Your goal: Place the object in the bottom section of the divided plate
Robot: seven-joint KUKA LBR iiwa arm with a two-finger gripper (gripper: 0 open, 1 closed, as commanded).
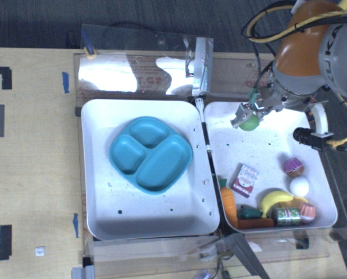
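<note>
Two white bins are seen side by side on the bench. In the left bin (97,208) a blue divided plate (151,154) is laid flat, a little toward 12 o'clock of the bin's middle, with two small sections at its 11 o'clock side and one large section at 5 o'clock. Nothing is seen lying in the plate's sections.

The arm (312,45) is reached in from 2 o'clock, with its orange band above the wrist. The gripper (246,116) is placed over the 11 o'clock corner of the right bin (266,141). A small green object (249,122) is seen right at the fingertips and appears to be clamped between them, the claw being closed upon it; whether it is lifted off the bin floor cannot be told.

The remaining items are gathered toward 5 o'clock of the right bin: a small red and white packet (245,179) near the middle, a purple item (293,167) at 3 o'clock with a white egg (300,188) just below it, a banana (276,200), a can (289,215) beside it, and a carrot (229,205) along the bin's 7 o'clock edge, against the wall between the bins.
</note>
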